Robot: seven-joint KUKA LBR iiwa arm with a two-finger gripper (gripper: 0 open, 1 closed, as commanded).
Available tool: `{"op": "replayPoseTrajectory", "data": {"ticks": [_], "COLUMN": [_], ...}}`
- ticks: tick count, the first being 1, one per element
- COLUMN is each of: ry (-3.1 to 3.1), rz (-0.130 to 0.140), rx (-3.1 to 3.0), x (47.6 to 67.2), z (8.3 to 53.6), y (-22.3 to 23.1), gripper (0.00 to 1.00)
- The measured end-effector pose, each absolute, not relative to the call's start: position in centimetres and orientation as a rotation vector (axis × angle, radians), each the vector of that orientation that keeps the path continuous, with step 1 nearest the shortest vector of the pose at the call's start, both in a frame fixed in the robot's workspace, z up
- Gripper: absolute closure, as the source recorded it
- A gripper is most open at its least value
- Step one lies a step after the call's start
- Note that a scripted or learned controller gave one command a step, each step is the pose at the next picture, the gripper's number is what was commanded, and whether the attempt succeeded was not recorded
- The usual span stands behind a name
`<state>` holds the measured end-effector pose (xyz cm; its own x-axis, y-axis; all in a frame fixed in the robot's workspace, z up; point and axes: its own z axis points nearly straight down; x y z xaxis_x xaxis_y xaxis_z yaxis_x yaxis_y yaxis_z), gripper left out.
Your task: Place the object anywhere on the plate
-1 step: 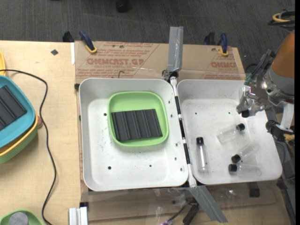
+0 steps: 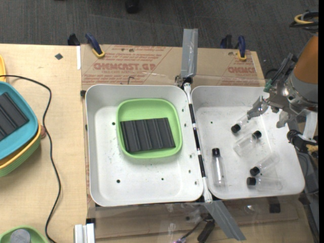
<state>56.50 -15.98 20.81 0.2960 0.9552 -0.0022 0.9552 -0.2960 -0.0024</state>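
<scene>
Vials lie loose in right bin, none on green plate. Gripper above bin's far right, jaws apart, empty. Drop squarely over one vial, avoid neighbours.

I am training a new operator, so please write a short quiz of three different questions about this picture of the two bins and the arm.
1. True or false: the green plate lies in the left bin.
2. Multiple choice: what lies on the green plate? A) a clear vial B) a dark ribbed mat C) a blue clamp
3. Fill in: the clear vials with black caps lie in the ___ bin, where the gripper hangs over the far right part.

Key: 1 true. 2 B, the dark ribbed mat. 3 right.
</scene>
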Motion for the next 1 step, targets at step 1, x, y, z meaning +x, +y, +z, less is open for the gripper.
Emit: {"op": "replayPoseTrajectory", "data": {"ticks": [1], "ry": [-1.557], "rz": [0.005], "rx": [-2.728], "x": [55.43], "z": [25.56], "y": [-17.91], "gripper": [0.00]}}
